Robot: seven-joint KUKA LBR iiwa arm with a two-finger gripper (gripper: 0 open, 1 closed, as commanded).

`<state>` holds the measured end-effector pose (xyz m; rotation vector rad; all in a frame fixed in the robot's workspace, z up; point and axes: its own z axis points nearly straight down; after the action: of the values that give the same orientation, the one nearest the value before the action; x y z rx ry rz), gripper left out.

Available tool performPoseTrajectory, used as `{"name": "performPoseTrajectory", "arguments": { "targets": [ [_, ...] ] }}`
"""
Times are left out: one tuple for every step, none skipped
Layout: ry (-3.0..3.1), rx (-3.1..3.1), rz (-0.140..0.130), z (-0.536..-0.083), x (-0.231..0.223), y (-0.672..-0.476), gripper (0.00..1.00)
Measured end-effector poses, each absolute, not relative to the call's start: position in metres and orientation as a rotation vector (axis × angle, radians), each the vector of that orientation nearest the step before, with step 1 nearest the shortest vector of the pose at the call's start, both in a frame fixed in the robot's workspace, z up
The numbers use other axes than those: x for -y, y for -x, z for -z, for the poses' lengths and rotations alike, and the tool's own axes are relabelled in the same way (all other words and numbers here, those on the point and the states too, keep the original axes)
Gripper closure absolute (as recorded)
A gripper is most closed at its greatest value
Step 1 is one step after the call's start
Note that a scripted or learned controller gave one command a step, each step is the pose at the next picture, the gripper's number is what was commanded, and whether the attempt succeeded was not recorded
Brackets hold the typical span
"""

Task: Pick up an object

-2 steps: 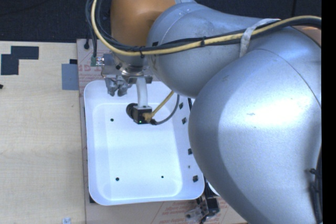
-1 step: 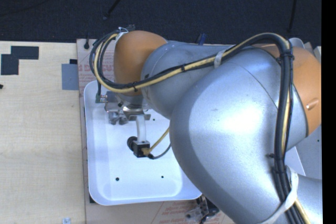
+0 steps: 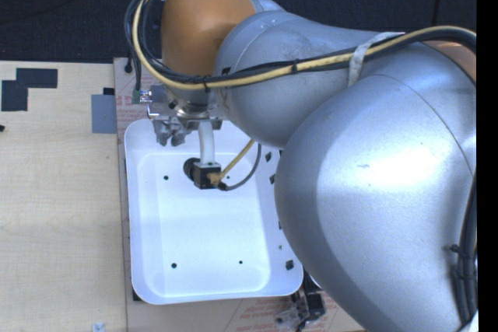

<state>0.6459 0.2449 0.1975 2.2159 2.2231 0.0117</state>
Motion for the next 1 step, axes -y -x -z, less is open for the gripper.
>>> {"name": "performPoseTrajectory", "arguments": {
  "targets": [
    [-2.226,-2.218,0.007,-0.2124,-0.1847,-0.6438,1.0]
  ]
}}
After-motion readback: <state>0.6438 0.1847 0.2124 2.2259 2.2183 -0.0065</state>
